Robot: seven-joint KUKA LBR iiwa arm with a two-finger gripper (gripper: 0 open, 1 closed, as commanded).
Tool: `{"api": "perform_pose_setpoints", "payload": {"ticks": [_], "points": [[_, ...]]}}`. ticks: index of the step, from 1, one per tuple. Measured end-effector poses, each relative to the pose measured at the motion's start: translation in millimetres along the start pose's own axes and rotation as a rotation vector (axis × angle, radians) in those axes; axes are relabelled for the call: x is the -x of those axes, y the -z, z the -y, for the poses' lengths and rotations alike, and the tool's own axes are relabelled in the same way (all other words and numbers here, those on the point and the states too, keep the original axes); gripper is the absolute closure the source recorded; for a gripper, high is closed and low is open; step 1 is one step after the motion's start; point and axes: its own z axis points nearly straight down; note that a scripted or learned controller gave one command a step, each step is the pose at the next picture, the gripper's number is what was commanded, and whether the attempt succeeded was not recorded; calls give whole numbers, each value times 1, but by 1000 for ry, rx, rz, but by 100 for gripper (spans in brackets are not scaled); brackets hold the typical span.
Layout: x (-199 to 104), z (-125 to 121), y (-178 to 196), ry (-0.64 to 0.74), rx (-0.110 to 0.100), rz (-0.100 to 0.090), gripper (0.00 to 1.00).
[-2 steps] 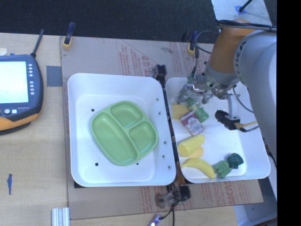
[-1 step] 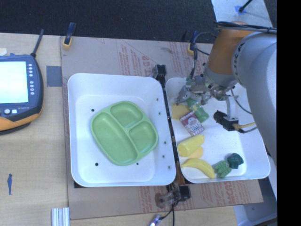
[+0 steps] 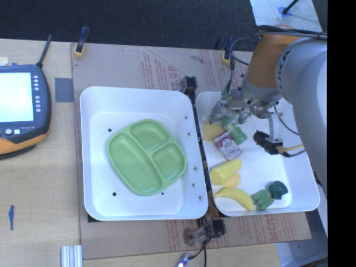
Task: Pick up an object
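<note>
1. Since picking draws from the crowded right bin (image 3: 300,202), reaches in from the right as a grey arm (image 3: 303,88) with its orange band, wrist bent down over that bin's far end.
2. Underneath, spans brown cardboard (image 3: 139,65) over a pale wooden worktop (image 3: 33,204), clamped at the far edge; beyond lies dark flooring, and off to the left rests a teach pendant (image 3: 19,107).
3. Beside it, sits the left bin (image 3: 94,204), holding just a green divided plate (image 3: 147,156) laid flat, probably kept as the drop side.
4. Over the far end of the right bin hangs the end effector (image 3: 231,113), close above a yellow piece (image 3: 211,131), a red-and-white packet (image 3: 227,145) and a small green item (image 3: 238,133); cannot tell whether spread or pressed together, too tangled with cables.
5. Nearer the front edge, lying loose and well apart from the wrist: a yellow cup-like toy (image 3: 225,172), a banana (image 3: 235,198) and a broccoli toy (image 3: 271,194).
6. Judged likeliest targets: the packet or the green item, being directly below.
</note>
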Motion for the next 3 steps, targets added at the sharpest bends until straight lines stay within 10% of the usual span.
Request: {"api": "perform_pose_setpoints", "payload": {"ticks": [3], "points": [[1,0,0,-1,-1,-1,0]]}}
